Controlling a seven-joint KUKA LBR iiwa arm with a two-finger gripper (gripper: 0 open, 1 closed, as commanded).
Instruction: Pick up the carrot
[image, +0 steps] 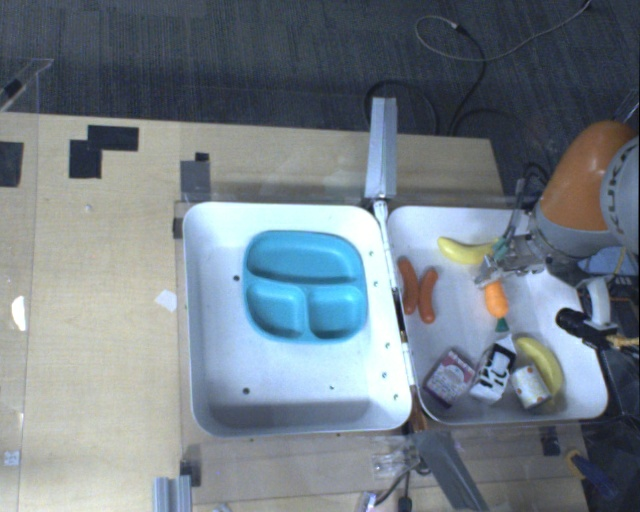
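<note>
The carrot (496, 299) is a short orange piece with a green tip, lying in the right bin (575, 330) a little right of its middle. My gripper (505, 264) hangs at the carrot's upper end, touching or just above it; I cannot tell which. The grey arm with its orange band (580, 185) comes in from the right edge.
A yellow banana (461, 250) lies just left of the gripper. Two reddish sausages (417, 289) lie by the bin's left wall. A second banana (541, 364), a dark packet (450, 377) and a black-and-white box (492, 372) crowd the front. The left bin (215, 340) holds a blue compartment tray (305, 285).
</note>
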